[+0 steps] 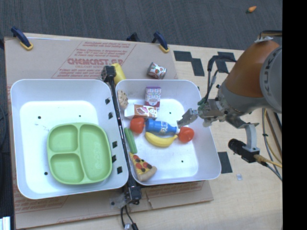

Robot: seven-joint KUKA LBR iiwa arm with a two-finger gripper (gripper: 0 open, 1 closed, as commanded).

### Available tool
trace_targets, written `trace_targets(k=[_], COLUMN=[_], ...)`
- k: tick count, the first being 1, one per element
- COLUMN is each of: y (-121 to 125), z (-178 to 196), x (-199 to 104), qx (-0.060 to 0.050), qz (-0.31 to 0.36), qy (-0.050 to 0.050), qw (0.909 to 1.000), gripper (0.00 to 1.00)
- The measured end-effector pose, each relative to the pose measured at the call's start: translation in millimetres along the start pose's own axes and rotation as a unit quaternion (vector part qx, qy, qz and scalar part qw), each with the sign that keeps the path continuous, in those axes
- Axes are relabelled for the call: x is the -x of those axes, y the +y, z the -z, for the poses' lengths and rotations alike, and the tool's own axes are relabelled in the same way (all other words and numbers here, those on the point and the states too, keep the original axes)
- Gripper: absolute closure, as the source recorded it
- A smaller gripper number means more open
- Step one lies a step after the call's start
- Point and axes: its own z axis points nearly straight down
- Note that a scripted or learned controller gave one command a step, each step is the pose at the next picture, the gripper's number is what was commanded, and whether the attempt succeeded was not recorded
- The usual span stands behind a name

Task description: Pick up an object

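Arm (249, 80) reaches in from right; gripper (188, 118) low, fingers' state unclear.

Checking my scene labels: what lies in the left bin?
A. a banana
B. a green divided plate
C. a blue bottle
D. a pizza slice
B: the green divided plate sits alone in the left bin, while the food toys lie in the right bin.

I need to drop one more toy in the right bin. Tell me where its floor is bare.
In the right bin, the front right floor is bare, bordered by the banana, the pizza slice and the near rim. A smaller patch lies at the back right, beyond the pink carton. The middle is crowded, with the gripper over it.
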Motion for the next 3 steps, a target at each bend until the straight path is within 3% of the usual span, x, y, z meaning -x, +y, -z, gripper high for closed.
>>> trace_targets(k=[1, 2, 3], y=[-30.9, -30.3, -49.4], z=[-123.9, -113.5, -119.7], x=[-25.8, -25.2, -36.5], qx=[-0.001, -0.001, -0.001], qz=[0.001, 0.003, 0.0], qy=[0.0, 0.0, 0.0], qw=[1.0, 1.0, 1.0], gripper=[0.0, 1.0, 1.0])
